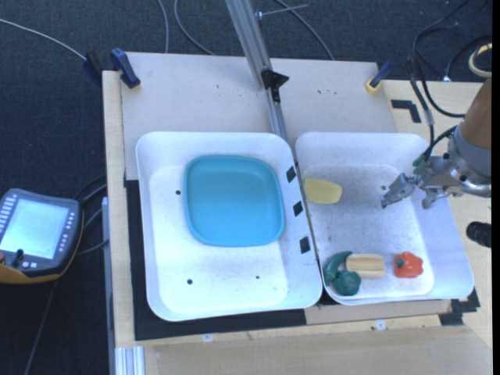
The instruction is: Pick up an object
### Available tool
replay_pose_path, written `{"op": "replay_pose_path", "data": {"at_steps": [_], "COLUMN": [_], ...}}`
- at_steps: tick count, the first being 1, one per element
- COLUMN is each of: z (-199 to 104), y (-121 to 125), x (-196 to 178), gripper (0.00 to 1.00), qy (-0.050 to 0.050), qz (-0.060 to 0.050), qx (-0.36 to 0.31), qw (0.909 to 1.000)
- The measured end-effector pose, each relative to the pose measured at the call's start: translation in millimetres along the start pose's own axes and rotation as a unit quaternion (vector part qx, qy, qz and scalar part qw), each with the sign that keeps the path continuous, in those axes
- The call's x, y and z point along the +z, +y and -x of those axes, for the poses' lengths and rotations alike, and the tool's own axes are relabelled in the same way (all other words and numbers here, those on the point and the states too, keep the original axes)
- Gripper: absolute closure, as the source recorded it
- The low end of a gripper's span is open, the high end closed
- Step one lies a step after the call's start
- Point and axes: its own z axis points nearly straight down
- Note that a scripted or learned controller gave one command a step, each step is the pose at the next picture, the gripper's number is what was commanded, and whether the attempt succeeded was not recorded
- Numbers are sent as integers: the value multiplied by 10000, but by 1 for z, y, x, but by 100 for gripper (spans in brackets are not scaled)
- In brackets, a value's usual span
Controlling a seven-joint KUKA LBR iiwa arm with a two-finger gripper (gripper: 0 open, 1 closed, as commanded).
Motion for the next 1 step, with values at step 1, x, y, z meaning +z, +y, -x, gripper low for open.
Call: {"op": "replay_pose_path", "data": {"at_steps": [1], "z": [2], "y": [0], "x": [63], "gripper": [0], "qy": [1], "qz": [-10], "qx": [3], "qw": [10000]}}
